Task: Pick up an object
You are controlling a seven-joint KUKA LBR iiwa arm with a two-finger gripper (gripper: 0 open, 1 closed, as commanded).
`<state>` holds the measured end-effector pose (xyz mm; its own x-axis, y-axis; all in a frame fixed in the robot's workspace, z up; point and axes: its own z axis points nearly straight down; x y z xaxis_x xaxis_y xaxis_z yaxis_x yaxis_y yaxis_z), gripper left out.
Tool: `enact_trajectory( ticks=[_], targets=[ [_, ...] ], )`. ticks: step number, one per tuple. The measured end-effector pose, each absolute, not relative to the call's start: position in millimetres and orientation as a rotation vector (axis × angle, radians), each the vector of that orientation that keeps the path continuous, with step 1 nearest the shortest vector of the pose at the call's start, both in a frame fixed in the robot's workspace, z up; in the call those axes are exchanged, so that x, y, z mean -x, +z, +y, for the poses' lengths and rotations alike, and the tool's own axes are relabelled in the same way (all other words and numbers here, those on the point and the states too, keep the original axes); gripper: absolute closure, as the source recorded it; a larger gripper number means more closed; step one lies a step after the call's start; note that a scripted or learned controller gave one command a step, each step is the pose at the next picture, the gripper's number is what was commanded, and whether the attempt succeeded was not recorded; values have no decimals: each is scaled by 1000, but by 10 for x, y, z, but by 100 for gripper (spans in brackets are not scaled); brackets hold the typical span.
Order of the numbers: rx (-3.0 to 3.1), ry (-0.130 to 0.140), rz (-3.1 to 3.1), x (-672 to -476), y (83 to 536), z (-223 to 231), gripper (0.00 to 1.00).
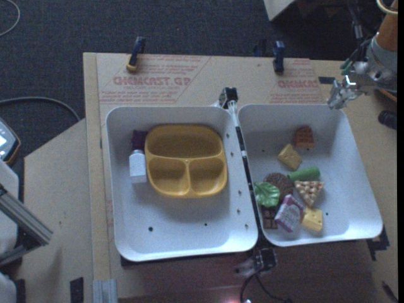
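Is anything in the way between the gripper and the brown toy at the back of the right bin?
Nothing visible. The gripper hangs over the far right corner of the right white bin; the brown toy lies apart from the yellow cheese wedge.

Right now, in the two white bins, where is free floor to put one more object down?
Left bin: the bare front strip below the yellow tray. Right bin: the back-left floor, above the cheese cube and left of the brown block. The front of the right bin is crowded around the pizza slice.
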<state>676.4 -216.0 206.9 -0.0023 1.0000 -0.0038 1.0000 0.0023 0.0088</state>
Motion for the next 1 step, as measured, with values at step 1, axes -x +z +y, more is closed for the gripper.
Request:
enact_trajectory(
  ticks=[1],
  targets=[
    [-2216, 4, 2218, -6777, 2272, -2160, 100]
  ],
)
